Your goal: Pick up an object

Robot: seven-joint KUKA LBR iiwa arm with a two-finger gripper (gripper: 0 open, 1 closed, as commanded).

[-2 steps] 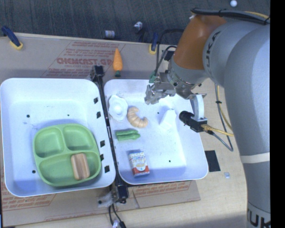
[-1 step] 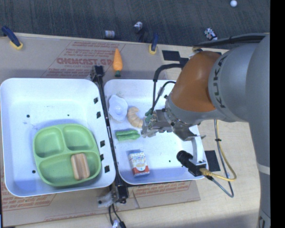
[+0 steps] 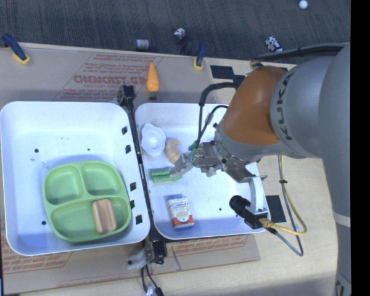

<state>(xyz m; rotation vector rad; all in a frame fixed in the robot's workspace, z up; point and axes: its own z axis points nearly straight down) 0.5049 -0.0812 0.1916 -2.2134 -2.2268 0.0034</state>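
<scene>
Two white bins side by side. Arm (image 3: 277, 113) reaches over right bin (image 3: 225, 227); gripper (image 3: 186, 163) low near its centre, fingertips at a green item (image 3: 161, 176), can't tell if gripped or how far open. Left bin (image 3: 24, 128): green tray (image 3: 80, 190) w/ a brown block (image 3: 103, 215). Right bin also: carton (image 3: 180, 212), white cup (image 3: 152, 136), tan item (image 3: 172, 150).

Robotics lab, industrial arm (image 3: 308, 110) over two white bins (image 3: 24, 122) on a clamped cardboard-covered bench (image 3: 80, 73)
</scene>
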